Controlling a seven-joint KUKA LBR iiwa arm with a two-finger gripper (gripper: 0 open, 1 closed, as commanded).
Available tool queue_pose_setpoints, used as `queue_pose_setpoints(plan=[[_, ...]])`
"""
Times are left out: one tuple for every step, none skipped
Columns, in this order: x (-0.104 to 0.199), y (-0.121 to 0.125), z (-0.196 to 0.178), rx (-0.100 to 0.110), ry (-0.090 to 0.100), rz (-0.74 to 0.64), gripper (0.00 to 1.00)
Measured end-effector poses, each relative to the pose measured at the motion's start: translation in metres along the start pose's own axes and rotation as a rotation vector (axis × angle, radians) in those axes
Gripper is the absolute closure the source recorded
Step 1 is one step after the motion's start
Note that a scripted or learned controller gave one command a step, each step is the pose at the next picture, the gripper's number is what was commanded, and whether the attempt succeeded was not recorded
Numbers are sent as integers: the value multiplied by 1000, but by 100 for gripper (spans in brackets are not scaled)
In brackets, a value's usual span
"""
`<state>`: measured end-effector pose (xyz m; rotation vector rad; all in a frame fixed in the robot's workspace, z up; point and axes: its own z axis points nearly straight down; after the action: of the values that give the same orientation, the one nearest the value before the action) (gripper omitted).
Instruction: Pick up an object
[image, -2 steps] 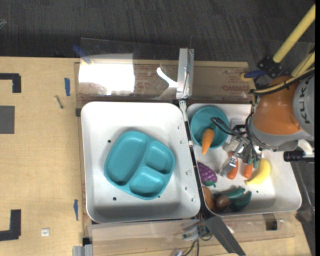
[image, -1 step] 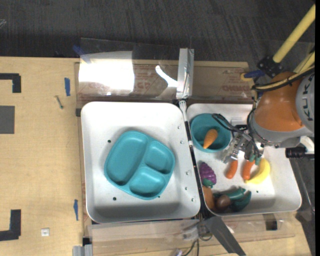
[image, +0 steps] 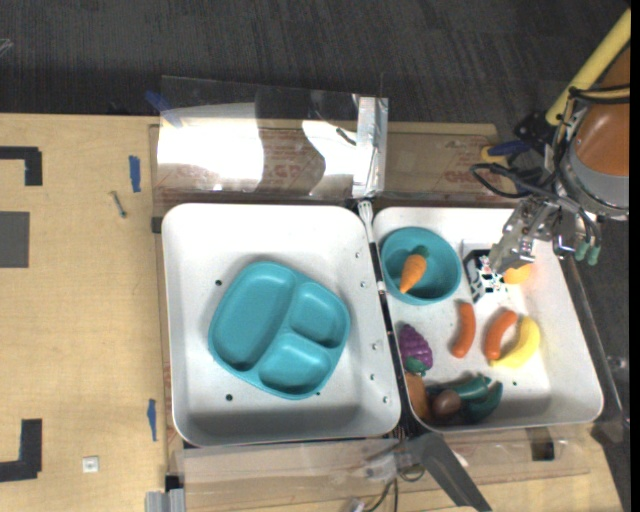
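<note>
On the worktop (image: 70, 330), the left bin (image: 190, 250) holds a teal divided plate (image: 280, 327). The right bin (image: 570, 390) holds a teal bowl (image: 435, 262) with a carrot (image: 412, 271), a purple toy (image: 416, 349), a sausage (image: 463, 329) and a banana (image: 523, 343). The gripper (image: 512, 256) hovers at this bin's upper right, just above the banana; whether it grips anything cannot be told. No readable writing.

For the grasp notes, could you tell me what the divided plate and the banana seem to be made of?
Divided plate: probably moulded plastic, uniform teal, smooth with a soft sheen and rounded compartment edges.
Banana: likely a plastic toy, flat even yellow, smooth; too small to be sure.
</note>
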<state>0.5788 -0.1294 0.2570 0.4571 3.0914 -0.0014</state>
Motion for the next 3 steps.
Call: queue_pose_setpoints(plan=[[2, 0, 5, 1, 9, 0, 0], [8, -27, 154, -1, 0, 3, 0], [57, -25, 167, 1, 5, 94, 0]])
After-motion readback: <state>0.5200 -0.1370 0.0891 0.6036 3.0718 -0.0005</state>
